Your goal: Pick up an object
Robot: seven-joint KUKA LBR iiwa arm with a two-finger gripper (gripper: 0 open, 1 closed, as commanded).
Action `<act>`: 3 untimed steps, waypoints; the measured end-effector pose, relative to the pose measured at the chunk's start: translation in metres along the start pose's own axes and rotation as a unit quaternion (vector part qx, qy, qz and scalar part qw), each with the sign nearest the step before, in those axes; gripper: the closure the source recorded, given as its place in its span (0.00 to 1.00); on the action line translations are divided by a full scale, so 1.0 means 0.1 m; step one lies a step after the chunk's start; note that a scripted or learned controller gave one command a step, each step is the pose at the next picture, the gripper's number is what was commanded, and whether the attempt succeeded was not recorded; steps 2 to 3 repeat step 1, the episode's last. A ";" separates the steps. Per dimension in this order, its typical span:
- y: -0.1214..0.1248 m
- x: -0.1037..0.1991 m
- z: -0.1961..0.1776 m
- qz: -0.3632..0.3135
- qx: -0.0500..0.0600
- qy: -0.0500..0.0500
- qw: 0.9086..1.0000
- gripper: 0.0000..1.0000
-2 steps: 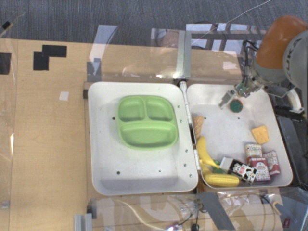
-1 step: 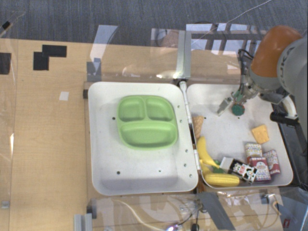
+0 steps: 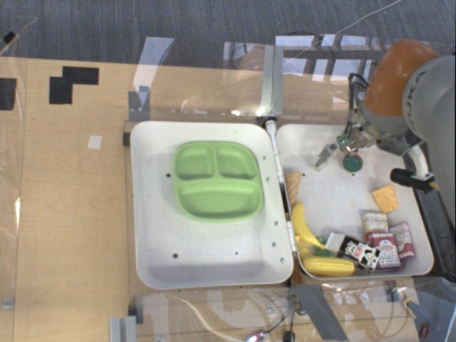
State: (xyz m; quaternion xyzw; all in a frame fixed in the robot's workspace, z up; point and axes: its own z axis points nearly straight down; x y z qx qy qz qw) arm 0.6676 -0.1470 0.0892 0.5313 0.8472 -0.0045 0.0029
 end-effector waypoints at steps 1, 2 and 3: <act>0.03 0.05 0.01 0.021 -0.001 0.001 1.000 0.00; 0.03 0.05 0.01 0.021 -0.001 0.001 1.000 0.00; 0.03 0.05 0.01 0.021 -0.001 0.001 1.000 0.00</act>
